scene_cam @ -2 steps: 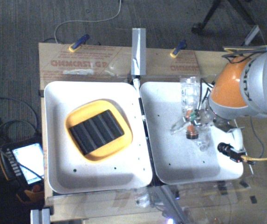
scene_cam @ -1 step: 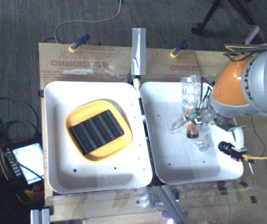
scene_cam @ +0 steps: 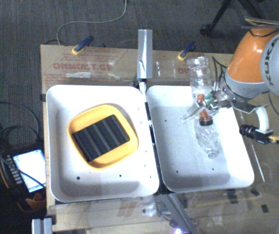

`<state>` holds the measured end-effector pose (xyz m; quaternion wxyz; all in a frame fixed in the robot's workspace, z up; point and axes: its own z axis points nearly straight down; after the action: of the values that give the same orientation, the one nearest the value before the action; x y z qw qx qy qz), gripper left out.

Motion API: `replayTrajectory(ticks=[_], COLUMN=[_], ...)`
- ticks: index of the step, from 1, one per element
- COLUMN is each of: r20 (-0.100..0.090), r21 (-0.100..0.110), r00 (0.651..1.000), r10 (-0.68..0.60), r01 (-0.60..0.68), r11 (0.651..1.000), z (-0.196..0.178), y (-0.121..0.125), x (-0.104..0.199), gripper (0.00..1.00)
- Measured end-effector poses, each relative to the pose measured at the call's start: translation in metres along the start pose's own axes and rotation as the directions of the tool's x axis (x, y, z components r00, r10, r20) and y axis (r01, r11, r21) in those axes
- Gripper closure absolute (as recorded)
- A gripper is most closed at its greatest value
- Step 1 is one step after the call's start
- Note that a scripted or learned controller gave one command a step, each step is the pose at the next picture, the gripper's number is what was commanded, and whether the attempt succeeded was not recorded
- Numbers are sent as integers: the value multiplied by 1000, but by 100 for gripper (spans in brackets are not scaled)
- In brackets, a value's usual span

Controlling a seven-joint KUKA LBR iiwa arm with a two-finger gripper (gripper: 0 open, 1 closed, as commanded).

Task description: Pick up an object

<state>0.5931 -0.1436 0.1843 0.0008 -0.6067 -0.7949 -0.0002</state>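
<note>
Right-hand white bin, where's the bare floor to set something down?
In the right white bin, bare floor runs along its left side beside the divider and across the near end below the clear plastic bottle. The far right corner is crowded by the bottle's orange-capped neck and the gripper.

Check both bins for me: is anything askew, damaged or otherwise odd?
Nothing spilled or damaged. The yellow tray with the black ribbed insert sits rotated askew in the left bin. In the right bin, a clear plastic bottle lies on its side under the gripper.
</note>
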Motion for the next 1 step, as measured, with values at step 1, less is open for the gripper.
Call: replayTrajectory(ticks=[1], r20=[1], r21=[3], r00=[995], r10=[102], r01=[-102], r11=[995], z=[68], y=[-51], x=[16], gripper=[100])
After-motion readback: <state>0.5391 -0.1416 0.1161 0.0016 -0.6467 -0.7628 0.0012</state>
